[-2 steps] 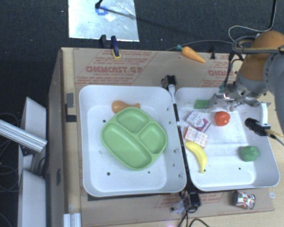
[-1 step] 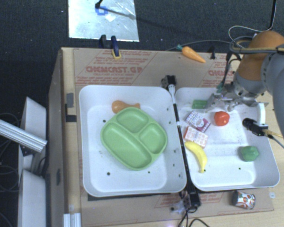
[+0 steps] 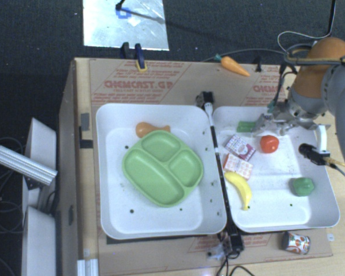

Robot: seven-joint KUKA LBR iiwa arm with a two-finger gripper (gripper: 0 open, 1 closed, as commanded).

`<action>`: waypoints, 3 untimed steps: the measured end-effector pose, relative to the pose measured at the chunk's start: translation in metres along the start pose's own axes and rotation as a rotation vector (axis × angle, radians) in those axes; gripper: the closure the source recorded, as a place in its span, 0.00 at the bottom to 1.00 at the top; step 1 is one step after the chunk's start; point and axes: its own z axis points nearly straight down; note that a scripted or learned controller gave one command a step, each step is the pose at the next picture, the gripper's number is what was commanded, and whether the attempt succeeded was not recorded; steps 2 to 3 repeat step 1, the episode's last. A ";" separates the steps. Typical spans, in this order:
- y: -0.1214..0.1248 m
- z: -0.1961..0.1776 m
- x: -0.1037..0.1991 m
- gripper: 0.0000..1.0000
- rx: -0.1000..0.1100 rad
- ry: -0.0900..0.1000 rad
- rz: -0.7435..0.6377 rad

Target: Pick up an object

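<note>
My gripper point(image 3: 274, 124) hangs over the back of the right bin point(image 3: 322, 211), just above and behind a red tomato point(image 3: 269, 144). It looks open, and I see nothing between its fingers. A small green block point(image 3: 246, 126) lies to its left. Two red-and-white packets point(image 3: 240, 147) point(image 3: 237, 166) lie near the bin's left wall, with a yellow banana point(image 3: 242, 190) in front of them. A green lump point(image 3: 302, 186) sits at the right. In the left bin point(image 3: 112, 211) a green divided plate point(image 3: 163, 167) lies in front of an orange piece point(image 3: 146, 129).
An orange carrot point(image 3: 234, 66) lies on the bench behind the right bin. A small can point(image 3: 296, 243) lies in front of that bin's near right corner. A blue clamp point(image 3: 139, 54) stands at the bench's back edge. The arm comes in from the right.
</note>
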 end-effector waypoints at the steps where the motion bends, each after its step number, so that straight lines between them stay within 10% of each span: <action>1: 0.000 0.000 0.003 0.00 -0.001 -0.002 -0.001; 3: 0.000 0.000 0.003 0.00 -0.001 -0.002 -0.001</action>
